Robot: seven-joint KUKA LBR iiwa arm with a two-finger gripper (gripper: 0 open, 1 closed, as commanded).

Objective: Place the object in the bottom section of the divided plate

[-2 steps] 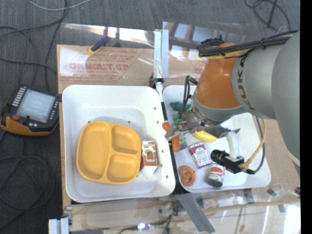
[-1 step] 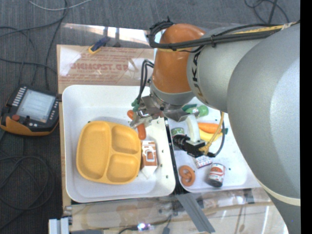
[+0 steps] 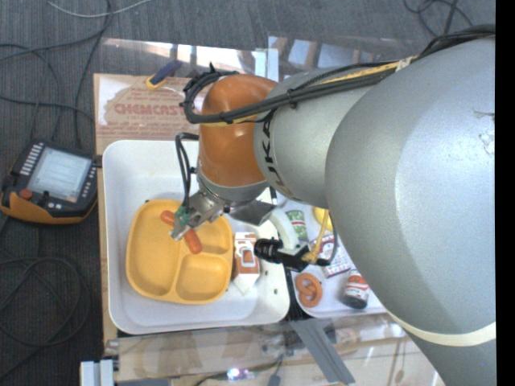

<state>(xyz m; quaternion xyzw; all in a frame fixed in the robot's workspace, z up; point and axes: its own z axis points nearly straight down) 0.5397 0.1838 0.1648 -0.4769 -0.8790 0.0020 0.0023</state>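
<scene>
A yellow divided plate [image 3: 153, 276] lies in the left white bin [image 3: 129, 167], with a large section on its left and two smaller ones on its right. My gripper [image 3: 184, 225] hangs over the plate's middle, where the dividers meet. It is shut across the middle of an orange-red stick-shaped object [image 3: 194, 244]. One end of the object pokes out up-left of the fingers and the other down-right, over the upper right section. The lower right section [image 3: 201, 276] lies just below it.
An orange-and-white packet [image 3: 245, 257] lies against the plate's right rim. The right bin holds a green-and-white packet [image 3: 294, 223], an orange ring-shaped item [image 3: 308, 289] and a small dark bottle [image 3: 355, 289]. The arm's big body covers most of the right bin.
</scene>
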